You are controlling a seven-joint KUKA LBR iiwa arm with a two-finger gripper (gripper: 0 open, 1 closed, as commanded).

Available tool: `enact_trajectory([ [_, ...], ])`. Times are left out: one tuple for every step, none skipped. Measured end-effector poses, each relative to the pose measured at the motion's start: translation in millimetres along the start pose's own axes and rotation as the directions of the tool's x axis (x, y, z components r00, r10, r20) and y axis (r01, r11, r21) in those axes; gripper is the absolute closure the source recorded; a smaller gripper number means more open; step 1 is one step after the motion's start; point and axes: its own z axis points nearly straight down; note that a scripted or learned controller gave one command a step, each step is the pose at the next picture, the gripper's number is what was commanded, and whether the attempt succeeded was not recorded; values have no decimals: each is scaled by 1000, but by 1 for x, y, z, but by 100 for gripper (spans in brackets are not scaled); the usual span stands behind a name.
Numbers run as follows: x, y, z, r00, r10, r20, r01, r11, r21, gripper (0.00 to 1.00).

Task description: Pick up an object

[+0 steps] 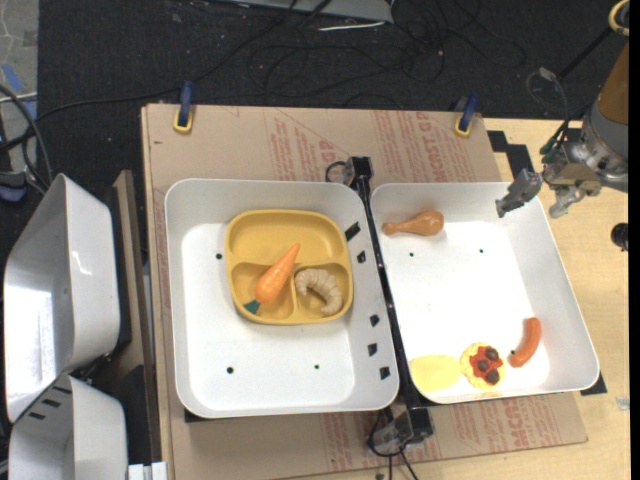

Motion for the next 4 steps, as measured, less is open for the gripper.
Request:
enact_trajectory([
  [1, 3, -8, 1000, -3, 3, 3, 1000, -12, 0],
  [8, 7, 52, 1000, -5, 2, 5, 1000, -9, 0],
  [9, 11, 95, 1000, -5, 3, 6, 1000, -10, 0],
  [9, 11, 149, 1000, -4, 2, 4, 1000, -8, 0],
])
